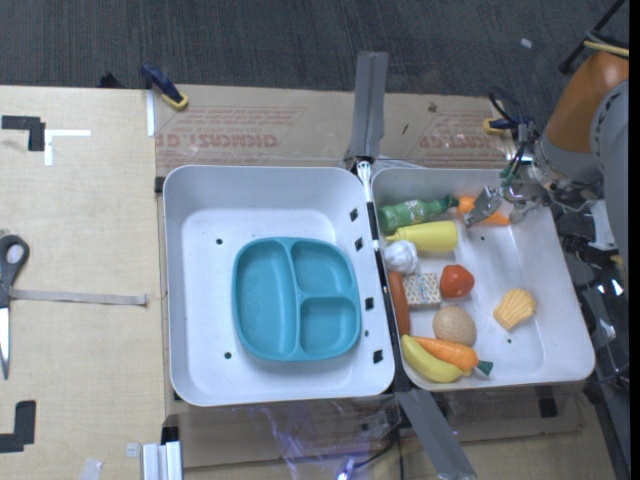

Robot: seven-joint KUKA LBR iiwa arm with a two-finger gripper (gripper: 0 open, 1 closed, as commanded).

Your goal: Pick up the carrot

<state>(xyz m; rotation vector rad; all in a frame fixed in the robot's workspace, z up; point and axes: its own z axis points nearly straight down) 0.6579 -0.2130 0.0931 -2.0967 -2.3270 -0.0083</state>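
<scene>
where it lies on a banana (432, 362) | carrot (448, 351): orange, tapered, green-tipped | hand (490, 208): state unclear

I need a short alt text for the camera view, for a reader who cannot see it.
The gripper hovers at the right bin's far end, well away from the carrot, which lies across a banana at the near edge. The left bin holds a teal divided plate.

Robotics lab, plywood bench (80, 258) with taped markers, clamps (165, 86), two white bins (190, 268) of toy food
</scene>
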